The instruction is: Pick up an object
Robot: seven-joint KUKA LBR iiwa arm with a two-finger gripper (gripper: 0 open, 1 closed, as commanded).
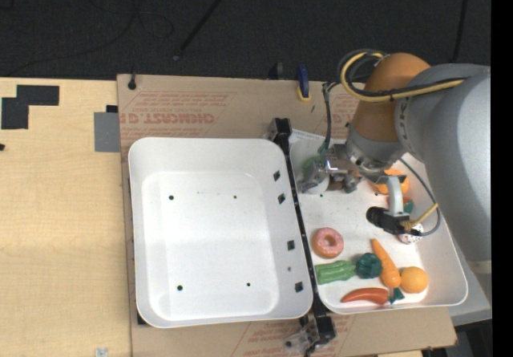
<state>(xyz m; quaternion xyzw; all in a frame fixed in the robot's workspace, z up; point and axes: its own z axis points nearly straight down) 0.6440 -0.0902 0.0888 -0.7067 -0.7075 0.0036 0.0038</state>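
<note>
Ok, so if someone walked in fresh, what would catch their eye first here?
Probably the big grey arm with its orange band, reaching in from the right over the right bin. Next, the bright toy food at that bin's near end: a pink donut, a carrot and a red chilli.

Red print on cardboard sheet [208, 111] behind the bins, upside down, not legible

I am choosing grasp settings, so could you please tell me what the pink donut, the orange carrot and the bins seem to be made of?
Pink donut: probably moulded plastic, matte, even colour.
Orange carrot: likely plastic, smooth, uniform colour.
Bins: probably rigid white plastic, slight sheen, rounded moulded corners.
</note>
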